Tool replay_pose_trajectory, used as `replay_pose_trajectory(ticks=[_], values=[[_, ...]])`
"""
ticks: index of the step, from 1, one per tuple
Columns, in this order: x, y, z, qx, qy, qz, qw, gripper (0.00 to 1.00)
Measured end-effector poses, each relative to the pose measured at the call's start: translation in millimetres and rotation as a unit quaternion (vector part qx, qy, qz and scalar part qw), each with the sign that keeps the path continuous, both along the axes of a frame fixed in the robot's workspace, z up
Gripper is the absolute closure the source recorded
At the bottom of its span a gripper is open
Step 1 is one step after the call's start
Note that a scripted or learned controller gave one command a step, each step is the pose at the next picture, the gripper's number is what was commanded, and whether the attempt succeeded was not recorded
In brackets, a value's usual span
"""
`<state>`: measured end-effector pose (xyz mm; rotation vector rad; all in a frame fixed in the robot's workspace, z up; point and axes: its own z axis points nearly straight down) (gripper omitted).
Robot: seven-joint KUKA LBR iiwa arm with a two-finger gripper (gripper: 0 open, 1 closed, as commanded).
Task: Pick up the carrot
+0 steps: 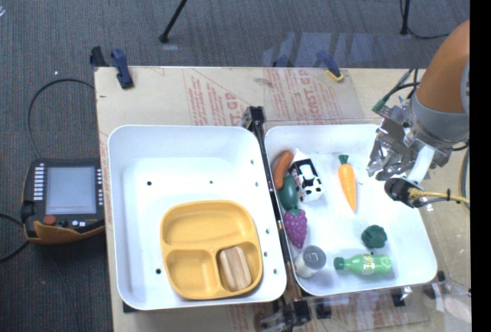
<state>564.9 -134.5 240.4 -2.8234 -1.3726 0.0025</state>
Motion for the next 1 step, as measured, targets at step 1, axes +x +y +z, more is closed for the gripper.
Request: replay_pose_trajectory(ticks=[1], values=[[-14.7, 34.3, -154.3, 0.0018, 0.002, 0.146, 0.9893, 1.00]])
